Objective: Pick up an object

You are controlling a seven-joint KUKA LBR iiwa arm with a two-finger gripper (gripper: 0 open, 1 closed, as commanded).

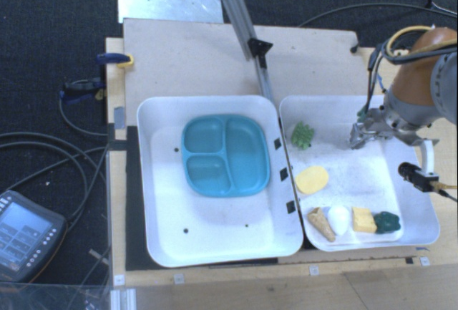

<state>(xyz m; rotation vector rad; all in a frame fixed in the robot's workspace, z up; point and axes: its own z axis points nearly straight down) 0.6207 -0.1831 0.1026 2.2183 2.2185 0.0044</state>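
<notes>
My gripper (360, 137) hangs low over the far right part of the right bin (358, 112), with the grey arm and its orange band behind it at the right edge. In this bin lie a green broccoli piece (302, 134) near the far left wall, a yellow disc (312, 179) at mid-left, and a row along the front: a tan cone (321, 223), a white egg (338, 218), a yellow block (363, 220) and a dark green piece (387, 221). The gripper stands to the right of the broccoli, apart from every object.
The left bin (164, 230) holds a blue divided plate (225, 155). A grey pole (236, 4) slants down to the bins' shared far corner. Cables and a handheld pendant (25, 233) lie on the floor at left.
</notes>
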